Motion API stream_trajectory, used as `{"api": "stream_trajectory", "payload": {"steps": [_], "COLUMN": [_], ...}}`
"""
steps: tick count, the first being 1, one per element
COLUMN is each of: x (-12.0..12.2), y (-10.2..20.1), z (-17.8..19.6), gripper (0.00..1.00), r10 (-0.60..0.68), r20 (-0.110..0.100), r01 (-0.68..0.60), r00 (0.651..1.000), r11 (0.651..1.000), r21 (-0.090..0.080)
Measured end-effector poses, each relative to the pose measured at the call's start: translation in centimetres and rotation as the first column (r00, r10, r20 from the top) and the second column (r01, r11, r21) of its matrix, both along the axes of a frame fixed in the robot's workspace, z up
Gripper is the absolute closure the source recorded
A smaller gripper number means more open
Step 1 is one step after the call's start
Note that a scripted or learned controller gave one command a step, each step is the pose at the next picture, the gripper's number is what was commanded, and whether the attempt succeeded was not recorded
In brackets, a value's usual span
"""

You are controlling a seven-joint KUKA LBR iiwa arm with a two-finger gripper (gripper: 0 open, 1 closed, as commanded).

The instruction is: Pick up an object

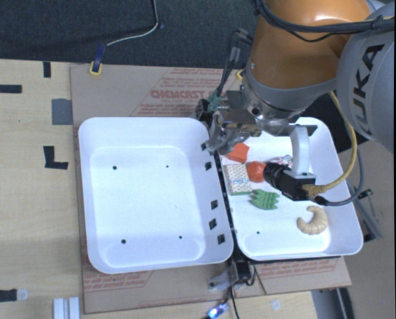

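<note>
The tool [219,140] hangs over the right bin's [337,244] far-left corner, near an orange block [237,153], perhaps targeting it.

Single fixed camera above the tan wooden surface [25,198], angled downward, moderately close, both shallow white plastic bins [95,178] framed, grey-and-orange arm [304,38] entering from right

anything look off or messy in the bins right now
Nothing looks spilled or damaged. The objects sit in the right bin: an orange block, a patterned card, a green toy and a croissant-shaped piece, clustered loosely near the gripper.
</note>
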State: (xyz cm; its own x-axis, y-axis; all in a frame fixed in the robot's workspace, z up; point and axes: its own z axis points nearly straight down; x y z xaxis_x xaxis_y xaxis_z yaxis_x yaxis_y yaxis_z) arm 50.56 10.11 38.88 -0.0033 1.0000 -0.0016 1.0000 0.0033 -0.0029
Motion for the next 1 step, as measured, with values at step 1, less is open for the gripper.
{"api": "stream_trajectory", "payload": {"steps": [1], "x": [0.01], "y": [0.02], "z": [0.94], "gripper": [1.00], "r10": [0.001], "r20": [-0.002], "r01": [-0.001], "r00": [1.000], "r11": [1.000], "r21": [-0.001]}}
